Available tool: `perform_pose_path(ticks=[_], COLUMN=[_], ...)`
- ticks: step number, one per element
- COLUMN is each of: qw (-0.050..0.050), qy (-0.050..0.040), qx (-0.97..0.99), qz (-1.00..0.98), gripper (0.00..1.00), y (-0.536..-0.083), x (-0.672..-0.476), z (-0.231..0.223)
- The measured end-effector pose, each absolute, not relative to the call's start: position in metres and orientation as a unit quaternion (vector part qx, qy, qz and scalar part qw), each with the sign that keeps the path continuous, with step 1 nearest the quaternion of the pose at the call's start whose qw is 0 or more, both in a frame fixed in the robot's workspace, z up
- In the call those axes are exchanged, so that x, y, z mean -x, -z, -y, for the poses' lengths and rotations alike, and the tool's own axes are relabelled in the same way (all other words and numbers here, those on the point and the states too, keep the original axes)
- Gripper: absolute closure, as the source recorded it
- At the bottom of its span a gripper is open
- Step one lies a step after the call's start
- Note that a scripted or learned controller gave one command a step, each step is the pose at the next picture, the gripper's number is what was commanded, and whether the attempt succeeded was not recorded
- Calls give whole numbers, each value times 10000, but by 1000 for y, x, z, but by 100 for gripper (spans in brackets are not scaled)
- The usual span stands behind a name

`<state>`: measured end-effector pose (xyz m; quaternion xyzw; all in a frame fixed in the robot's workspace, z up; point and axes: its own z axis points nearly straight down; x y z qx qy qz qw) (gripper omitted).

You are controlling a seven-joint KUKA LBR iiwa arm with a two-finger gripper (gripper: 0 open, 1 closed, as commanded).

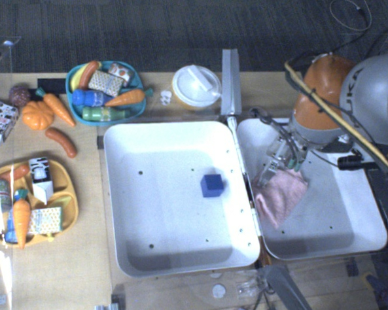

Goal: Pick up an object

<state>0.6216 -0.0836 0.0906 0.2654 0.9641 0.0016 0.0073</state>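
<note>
Even overhead light, white bins point(173, 136) bright, slight overall softness.

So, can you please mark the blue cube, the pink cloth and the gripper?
blue cube point(212, 184), camera view, top face.
pink cloth point(282, 195), camera view, middle of the fabric.
gripper point(278, 163), camera view, at its tip above the cloth.

Soft pink cloth point(283, 193), smooth white bins point(173, 136)

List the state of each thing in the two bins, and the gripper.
Blue cube: resting flat on the left bin floor, untouched.
Pink cloth: crumpled in the right bin, near its left wall.
Gripper: low over the cloth's upper edge, lifting nothing clear.
</note>
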Motion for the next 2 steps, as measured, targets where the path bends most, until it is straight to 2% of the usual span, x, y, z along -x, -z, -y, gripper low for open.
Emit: perform_pose_path(ticks=[1,2], qw=[73,10], qy=[-29,-2], qx=[-2651,-4611], qz=[-9642,-8873], gripper=[100,100], y=[-100,-184], x=[-623,-623], z=[82,28])
